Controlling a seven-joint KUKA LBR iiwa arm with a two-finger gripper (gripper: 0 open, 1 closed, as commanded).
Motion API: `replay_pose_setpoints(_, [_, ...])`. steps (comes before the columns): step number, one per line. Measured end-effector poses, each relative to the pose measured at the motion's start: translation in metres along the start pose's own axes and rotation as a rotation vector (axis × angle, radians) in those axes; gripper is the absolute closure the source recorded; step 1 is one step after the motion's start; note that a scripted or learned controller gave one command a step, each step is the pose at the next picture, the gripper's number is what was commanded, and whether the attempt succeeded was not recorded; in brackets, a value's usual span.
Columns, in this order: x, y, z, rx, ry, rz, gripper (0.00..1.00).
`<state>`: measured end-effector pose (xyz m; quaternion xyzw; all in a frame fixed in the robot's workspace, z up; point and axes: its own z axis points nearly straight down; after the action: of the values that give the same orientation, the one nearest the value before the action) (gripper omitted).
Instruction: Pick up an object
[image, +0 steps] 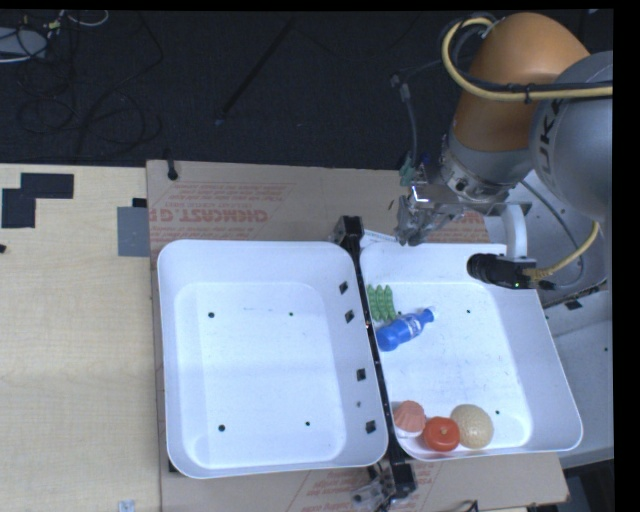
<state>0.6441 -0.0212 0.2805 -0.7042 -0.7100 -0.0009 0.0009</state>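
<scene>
While bins (170, 290) number two, bottle (402, 329) (blue) one

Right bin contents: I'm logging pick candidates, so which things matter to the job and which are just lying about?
Job: blue plastic bottle, green ridged piece, red round fruit, tan round ball, pink piece, gripper.

Lying about: dark cables, grey square patch.

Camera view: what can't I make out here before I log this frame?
- Gripper: small and blurred against the cardboard at the right bin's far rim; its finger state is unreadable.
- Green object: partly covered by the blue bottle; too small to identify.
- Three round items at the near rim, pink, red, tan: too small to name; whether they touch is unclear.
- Arm: cut off by the right edge.
</scene>
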Motion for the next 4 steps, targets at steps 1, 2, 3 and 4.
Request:
replay_pose_setpoints(1, [0.082, -0.019, 0.011, 0.005, -0.001, 0.002, 1.00])
replay_pose_setpoints(2, [0.145, -0.006, -0.013, 0.000, 0.000, 0.001, 1.00])
replay_pose_setpoints(3, [0.197, -0.077, 0.081, 0.018, -0.004, 0.003, 1.00])
replay_pose_setpoints(4, [0.228, -0.119, 0.178, 0.017, -0.006, 0.005, 1.00])
